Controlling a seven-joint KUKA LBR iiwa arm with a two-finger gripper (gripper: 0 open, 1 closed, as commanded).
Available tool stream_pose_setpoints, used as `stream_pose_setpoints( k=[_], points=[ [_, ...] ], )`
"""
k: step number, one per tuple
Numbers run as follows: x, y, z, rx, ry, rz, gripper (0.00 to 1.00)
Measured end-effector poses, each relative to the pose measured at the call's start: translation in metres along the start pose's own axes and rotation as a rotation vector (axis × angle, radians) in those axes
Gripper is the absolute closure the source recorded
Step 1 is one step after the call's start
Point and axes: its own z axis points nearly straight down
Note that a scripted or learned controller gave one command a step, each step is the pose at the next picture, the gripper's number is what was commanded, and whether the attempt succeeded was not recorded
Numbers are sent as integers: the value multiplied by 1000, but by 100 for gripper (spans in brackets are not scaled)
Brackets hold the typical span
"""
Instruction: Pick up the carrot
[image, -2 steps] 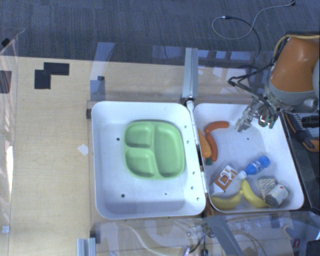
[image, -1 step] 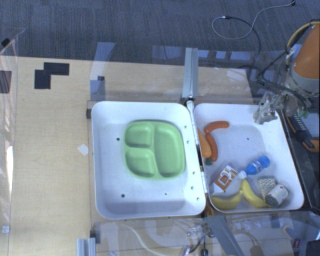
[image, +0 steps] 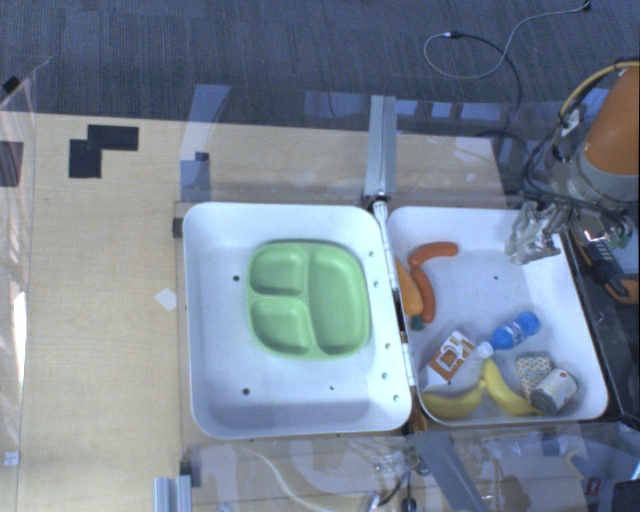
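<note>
gripper (image: 533, 238) hangs over right bin (image: 590, 330) upper right corner, holds nothing; finger gap unreadable. carrot (image: 409, 291) lies against left wall, touching sausage (image: 427, 275). approach from above carrot's free lower end, fingers straddling width, clear of sausage.

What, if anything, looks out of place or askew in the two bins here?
Nothing looks spilled or damaged. The carrot lies pressed against the right bin's left wall, beside a sausage. The bananas, bottle and carton crowd the near corner. The green plate sits flat in the left bin. The gripper hovers over the right bin's far right corner.
</note>
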Motion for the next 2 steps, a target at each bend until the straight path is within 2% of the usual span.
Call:
stream_pose_setpoints(
  k=[1,2],
  points=[
    [11,1,-22,-1,-1,-367,100],
    [-22,-5,-32,0,-3,-782,100]
  ],
)
